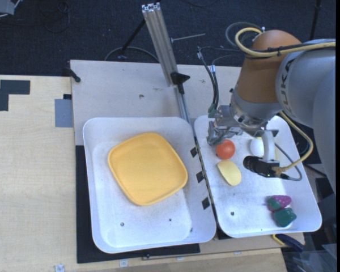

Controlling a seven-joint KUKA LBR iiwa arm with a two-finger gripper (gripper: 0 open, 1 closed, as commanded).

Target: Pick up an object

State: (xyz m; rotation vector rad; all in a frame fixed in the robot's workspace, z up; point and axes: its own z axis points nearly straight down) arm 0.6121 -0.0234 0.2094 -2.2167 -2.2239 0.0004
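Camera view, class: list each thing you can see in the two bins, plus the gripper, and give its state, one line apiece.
Yellow plate: lying flat in the left bin.
Red ball: resting in the right bin, just below the gripper.
Yellow piece: lying loose below the red ball.
Purple and green toys: lying together near the right bin's lower corner.
Gripper: low over the right bin; open or shut, cannot tell.

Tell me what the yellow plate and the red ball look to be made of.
Yellow plate: likely plastic, smooth and matte, judging by its even colour, rounded moulded rim and soft sheen. Red ball: probably plastic or rubber, smooth with a slight gloss; a small highlight shows on top, but the view leaves it open.
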